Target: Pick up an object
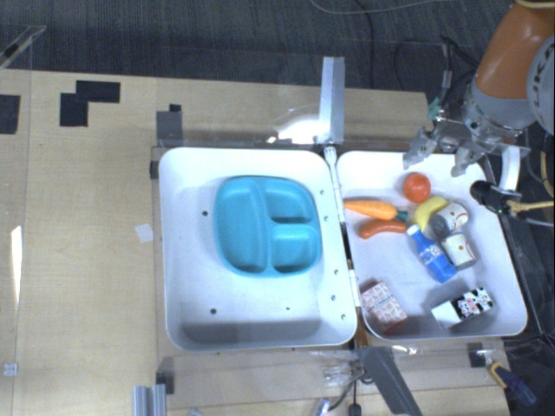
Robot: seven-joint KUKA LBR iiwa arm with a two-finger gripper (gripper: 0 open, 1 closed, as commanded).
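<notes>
Though partly cut off at right, claw [440,151] spread, empty above tomato [417,185].

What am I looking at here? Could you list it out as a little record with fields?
left bin: white shallow bin holding a blue divided plastic tray
right bin: white shallow bin with a round red tomato, orange carrot, blue bottle, black-and-white cow-pattern box
end effector: above the right bin's far edge, holding nothing

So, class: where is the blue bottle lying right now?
The blue bottle lies in the right bin, near its middle, just below the yellow banana and beside a small can.
</notes>
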